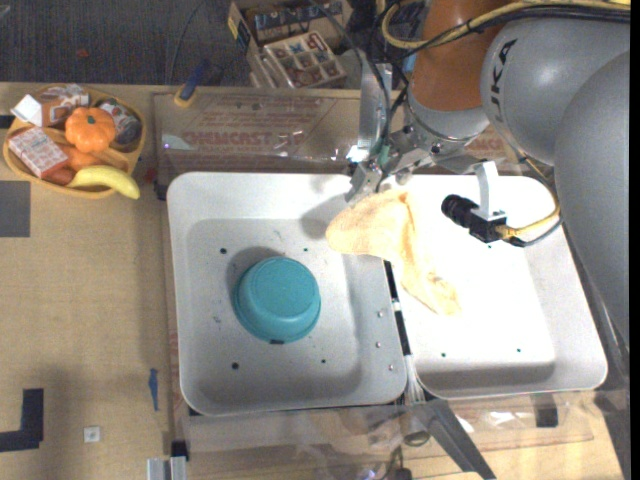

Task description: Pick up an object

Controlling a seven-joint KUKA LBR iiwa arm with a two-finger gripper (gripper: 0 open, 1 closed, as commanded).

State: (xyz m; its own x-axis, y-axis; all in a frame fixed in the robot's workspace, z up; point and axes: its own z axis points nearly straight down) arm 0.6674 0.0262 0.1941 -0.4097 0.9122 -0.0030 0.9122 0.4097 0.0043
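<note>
The end effector pinches a corner of the limp pale-yellow cloth, which hangs below it, draped across the divide between the two shallow white bins, suggesting a lift in progress.

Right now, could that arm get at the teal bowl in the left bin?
Probably yes. The teal bowl sits upside down in the open left bin, nothing over it. The gripper hangs nearby, though a yellow cloth dangles from it.

Part of the "KUKA" brand name reads on the grey arm.
</note>
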